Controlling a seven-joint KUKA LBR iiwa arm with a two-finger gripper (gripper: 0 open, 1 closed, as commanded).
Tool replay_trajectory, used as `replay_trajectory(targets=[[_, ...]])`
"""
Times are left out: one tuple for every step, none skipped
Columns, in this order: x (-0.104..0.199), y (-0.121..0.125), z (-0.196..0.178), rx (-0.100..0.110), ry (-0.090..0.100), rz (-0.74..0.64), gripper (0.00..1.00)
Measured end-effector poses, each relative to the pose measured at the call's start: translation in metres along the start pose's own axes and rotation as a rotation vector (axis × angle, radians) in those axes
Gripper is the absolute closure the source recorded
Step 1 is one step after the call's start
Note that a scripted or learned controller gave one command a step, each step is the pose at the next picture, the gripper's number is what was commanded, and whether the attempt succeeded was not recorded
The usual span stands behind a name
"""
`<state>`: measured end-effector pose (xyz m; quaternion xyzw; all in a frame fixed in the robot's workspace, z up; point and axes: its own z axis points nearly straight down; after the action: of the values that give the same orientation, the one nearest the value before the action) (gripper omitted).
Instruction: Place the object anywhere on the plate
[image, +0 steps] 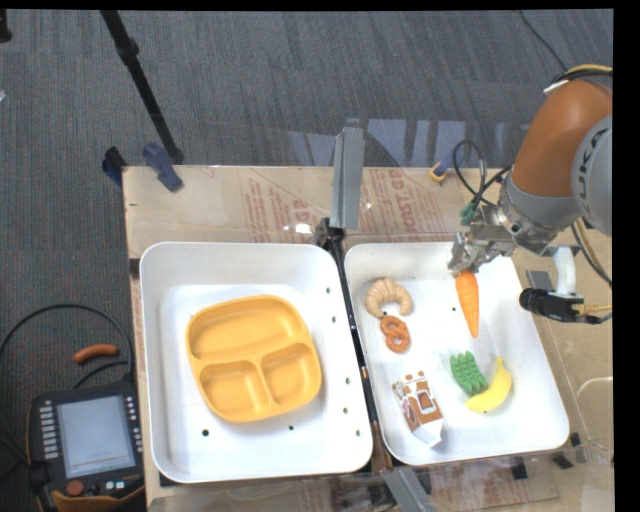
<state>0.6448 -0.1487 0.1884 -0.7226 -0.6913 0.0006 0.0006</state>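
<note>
Carrot (468, 303) is pinched at its top end by the closed gripper (467, 262) above the right bin (540, 425); it could be dropped before the plate (254, 356), left, is reached.

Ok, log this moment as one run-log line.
gripper: over right bin, at carrot top | carrot hangs upright | plate: left bin, nothing on it | placement not yet done

carrot (468, 303) top hidden by jaws, arm (565, 150) cut off right
</note>
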Motion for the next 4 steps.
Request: replay_trajectory(targets=[[0.07, -0.065, 0.003, 0.003, 0.001, -0.047, 1.0], [0.131, -0.083, 0.003, 0.003, 0.001, -0.166, 1.0], [0.196, -0.084, 0.003, 0.002, 0.0, -0.258, 1.0], [0.259, -0.088, 0.017, 0.004, 0.0, -0.354, 1.0]])
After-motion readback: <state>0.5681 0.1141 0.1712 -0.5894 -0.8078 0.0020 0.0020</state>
